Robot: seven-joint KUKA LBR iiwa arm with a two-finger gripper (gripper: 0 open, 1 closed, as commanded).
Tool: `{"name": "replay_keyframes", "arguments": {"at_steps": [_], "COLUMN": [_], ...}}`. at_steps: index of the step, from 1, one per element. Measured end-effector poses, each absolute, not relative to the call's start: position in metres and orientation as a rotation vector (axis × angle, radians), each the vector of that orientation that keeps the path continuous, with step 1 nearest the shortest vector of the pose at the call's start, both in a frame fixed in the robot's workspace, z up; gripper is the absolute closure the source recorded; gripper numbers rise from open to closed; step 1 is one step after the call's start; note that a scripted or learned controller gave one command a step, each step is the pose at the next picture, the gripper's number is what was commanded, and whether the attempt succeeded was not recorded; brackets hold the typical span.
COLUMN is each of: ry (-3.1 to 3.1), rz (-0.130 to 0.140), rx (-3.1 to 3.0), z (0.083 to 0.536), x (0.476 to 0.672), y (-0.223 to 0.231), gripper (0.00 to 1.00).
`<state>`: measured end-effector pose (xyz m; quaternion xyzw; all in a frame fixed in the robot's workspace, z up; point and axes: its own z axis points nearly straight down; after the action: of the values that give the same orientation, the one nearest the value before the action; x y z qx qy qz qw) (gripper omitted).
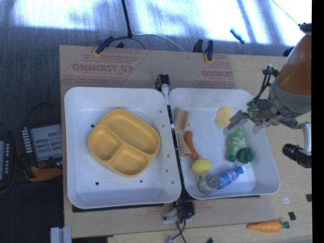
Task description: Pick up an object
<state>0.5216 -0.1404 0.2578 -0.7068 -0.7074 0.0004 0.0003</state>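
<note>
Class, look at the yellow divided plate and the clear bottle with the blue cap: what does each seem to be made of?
Yellow divided plate: probably moulded plastic, matte, uniform colour with soft rounded compartments. Clear bottle: likely thin transparent plastic, glossy, with a blue label and cap.

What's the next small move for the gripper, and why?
Probably lower straight down onto the green bottle. The gripper sits above the right bin, just over the bottle's top end, with nothing between its fingers. The bottle lies apart from the pale yellow piece beside it.
</note>
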Motion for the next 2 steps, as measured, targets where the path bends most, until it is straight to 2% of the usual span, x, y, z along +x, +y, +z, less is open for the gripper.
{"name": "replay_keyframes", "arguments": {"at_steps": [1,2], "ry": [-2.218,-2.22], "rz": [0.006,0.003], "rx": [-2.219,-2.22], "z": [0.106,0.117], "x": [0.552,0.553], "y": [-0.173,-0.173], "gripper": [0.0,1.0]}}
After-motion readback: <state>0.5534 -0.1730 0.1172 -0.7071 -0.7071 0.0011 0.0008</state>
